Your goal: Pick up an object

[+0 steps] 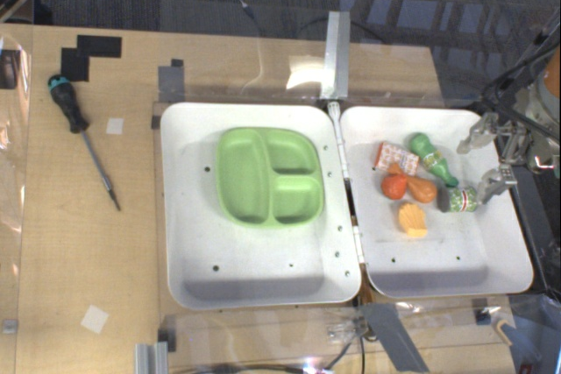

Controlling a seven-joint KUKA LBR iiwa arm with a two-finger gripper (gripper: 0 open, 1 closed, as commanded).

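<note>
Hovering at the right edge of the right bin, my gripper is entered here as: two pale fingers spread apart, one toward the far side and one toward the near side, with nothing between them. Contents of that bin, clustered in its far half: a green bottle-shaped toy lying at a slant; a red-and-white packet to its left; a red tomato-like piece and an orange piece touching each other nearer the middle; a yellow-orange chunk on the near side of those; a small dark can with a green label lying on its side at the right of the cluster. The can lies just beside my near finger, close enough that I cannot say for certain whether they touch, since the view is coarse there. Left bin: one green divided plate, resting flat, well apart from me. Bench, far left: a screwdriver, not part of the job. Status of task: not yet done. No object is lifted; every item rests on the bin floor. Remaining, by my judgement: bring the fingers around one item, most likely the can or the bottle, press them together on it, and raise it clear.
</note>
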